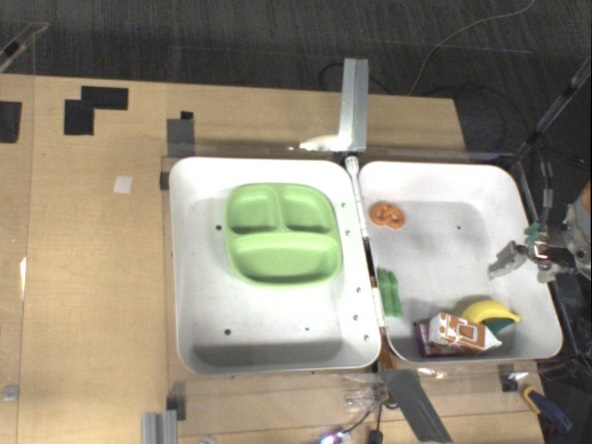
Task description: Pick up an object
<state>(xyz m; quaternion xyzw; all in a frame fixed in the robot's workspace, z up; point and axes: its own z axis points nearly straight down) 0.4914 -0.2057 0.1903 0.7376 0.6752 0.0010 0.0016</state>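
The right bin (444, 178) holds an orange pretzel-shaped piece (388, 215) near its back left. A green block (389, 293) lies along its left wall. A brown and white carton (457, 334) lies at the front, with a yellow banana (493, 314) touching its right end. My gripper (507, 261) hangs at the bin's right side, above the floor and a little behind the banana. Nothing shows in its grasp.
The left bin (199, 331) holds a green divided plate (282, 232) in its middle. A metal post (355, 104) stands behind the wall between the bins. Cables and a stand crowd the right edge beyond the bench.
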